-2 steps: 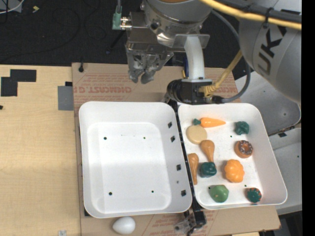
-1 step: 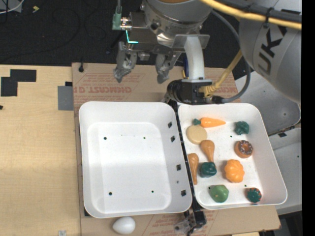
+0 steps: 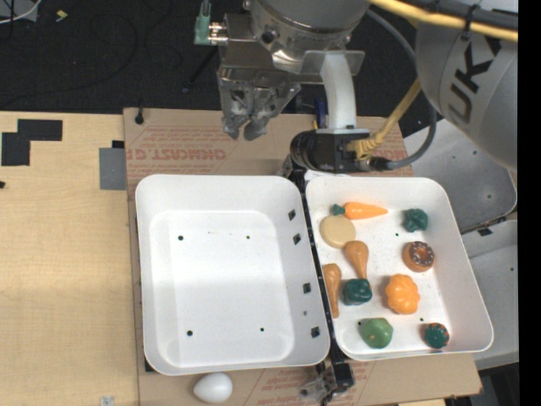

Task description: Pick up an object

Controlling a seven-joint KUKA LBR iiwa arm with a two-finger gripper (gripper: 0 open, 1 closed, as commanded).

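Hanging high above the far edge of the bench, the grey two-finger gripper (image 3: 248,123) carries nothing, its fingertips drawn close together; the toy foods it could pick lie well apart from it in the shallow white right-hand bin (image 3: 461,231): a small orange plastic carrot (image 3: 365,211), a pale cream disc (image 3: 338,231), a brown ringed doughnut (image 3: 418,256), a round orange pumpkin (image 3: 402,293) and a glossy green pepper (image 3: 376,332) among them. The likely trouble is crowding; pieces lie near one another, so descending fingers may nudge a neighbour or slip off a rounded shell. The shallow white left-hand bin (image 3: 161,227) sits on a brown cardboard sheet (image 3: 182,150) over pale wood; a white egg-shaped piece (image 3: 212,387) rests outside the bins, in front.
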